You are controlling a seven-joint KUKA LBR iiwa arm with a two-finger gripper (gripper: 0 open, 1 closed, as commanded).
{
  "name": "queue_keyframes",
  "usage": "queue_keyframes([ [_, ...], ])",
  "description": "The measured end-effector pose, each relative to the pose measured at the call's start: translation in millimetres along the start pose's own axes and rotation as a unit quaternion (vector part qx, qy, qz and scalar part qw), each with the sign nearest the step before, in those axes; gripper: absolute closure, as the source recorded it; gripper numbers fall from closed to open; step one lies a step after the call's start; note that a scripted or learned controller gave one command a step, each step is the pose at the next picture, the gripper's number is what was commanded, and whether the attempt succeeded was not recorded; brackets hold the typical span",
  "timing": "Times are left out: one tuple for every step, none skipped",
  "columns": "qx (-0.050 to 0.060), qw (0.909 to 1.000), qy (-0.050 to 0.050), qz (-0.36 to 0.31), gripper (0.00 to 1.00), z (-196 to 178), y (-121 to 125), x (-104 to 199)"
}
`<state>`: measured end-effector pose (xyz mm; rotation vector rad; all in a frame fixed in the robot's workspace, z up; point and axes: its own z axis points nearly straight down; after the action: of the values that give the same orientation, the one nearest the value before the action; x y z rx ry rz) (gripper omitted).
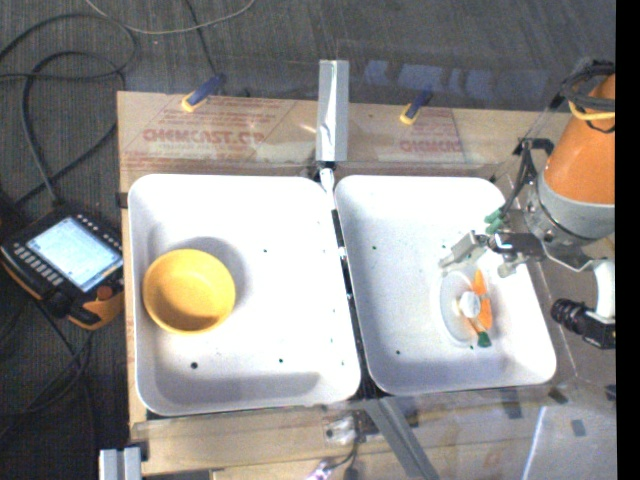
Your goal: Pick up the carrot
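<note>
tool (482,251) apparently spread, above carrot (482,306), apart

Only legible-ish text: faded red print reading roughly "CHEMCAST" on the clear acrylic sheet (215,136) clamped over the brown board behind the bins, repeated smaller and unreadable on that sheet's right part, and the lit screen of the black-and-orange handheld pendant (68,260) is too blurred to read.
</note>
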<state>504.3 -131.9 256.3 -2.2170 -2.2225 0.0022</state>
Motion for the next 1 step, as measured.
queue_keyframes([
  [0.0, 0.9997, 0.0, 0.025, 0.0, 94.2, -15.6, -46.2],
])
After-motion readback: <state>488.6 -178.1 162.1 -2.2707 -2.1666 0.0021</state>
